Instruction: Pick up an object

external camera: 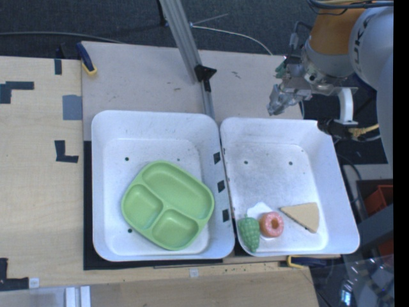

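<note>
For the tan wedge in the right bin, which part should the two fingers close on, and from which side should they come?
Probably best from straight above, closing across the two long sides of the tan wedge near its wide end. It lies flat, its point toward the pink donut, so the narrow tip gives little to hold. The gripper is above the bin's far rim.

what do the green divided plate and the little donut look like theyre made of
Green plate: likely moulded plastic, matte with a soft sheen and rounded compartment edges. Donut: probably toy plastic or rubber, given its uniform pink-orange colour and smooth surface; too small to be sure.
</note>
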Action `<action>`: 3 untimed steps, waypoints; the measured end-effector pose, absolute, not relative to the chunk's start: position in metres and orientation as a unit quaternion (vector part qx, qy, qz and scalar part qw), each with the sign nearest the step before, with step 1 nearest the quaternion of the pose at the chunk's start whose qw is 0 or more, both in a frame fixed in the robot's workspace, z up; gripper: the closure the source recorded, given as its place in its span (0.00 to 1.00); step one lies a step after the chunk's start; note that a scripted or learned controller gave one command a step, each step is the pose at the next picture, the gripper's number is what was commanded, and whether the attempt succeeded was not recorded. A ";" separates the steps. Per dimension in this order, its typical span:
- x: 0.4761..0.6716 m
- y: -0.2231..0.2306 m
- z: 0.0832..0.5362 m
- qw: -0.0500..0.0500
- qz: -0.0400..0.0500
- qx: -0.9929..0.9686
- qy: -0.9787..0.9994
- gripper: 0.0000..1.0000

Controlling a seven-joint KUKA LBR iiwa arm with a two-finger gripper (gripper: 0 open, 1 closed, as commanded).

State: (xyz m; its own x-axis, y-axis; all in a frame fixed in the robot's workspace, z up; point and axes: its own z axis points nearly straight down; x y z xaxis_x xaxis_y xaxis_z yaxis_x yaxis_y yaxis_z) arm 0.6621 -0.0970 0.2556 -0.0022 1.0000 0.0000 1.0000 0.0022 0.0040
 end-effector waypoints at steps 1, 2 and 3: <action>0.668 -0.051 0.242 -0.001 -0.001 0.705 0.709 1.00; 0.664 0.008 0.245 -0.001 0.000 0.705 0.710 1.00; 0.668 0.059 0.227 -0.002 -0.001 0.705 0.709 1.00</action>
